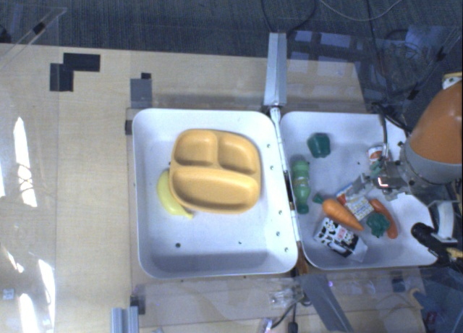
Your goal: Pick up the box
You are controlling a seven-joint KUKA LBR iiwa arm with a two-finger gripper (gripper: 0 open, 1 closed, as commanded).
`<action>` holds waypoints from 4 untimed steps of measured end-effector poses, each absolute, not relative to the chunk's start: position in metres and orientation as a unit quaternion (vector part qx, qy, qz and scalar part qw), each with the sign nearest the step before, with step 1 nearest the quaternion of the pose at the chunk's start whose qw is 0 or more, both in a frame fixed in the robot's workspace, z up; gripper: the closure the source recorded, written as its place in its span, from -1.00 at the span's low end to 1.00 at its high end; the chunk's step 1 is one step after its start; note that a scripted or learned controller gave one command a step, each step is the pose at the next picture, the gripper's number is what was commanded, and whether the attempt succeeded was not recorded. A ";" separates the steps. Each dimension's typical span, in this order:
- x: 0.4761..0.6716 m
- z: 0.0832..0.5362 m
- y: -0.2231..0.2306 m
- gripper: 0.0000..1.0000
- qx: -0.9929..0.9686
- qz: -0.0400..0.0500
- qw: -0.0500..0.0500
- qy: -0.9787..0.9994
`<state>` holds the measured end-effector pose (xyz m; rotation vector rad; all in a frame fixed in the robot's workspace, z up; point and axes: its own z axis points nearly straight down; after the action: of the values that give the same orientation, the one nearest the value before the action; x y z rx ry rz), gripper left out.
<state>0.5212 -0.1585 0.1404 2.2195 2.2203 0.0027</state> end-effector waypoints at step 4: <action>0.559 0.101 -0.136 1.00 0.694 0.006 0.006 0.720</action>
<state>0.5586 -0.1362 0.1007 2.1715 2.2530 0.0184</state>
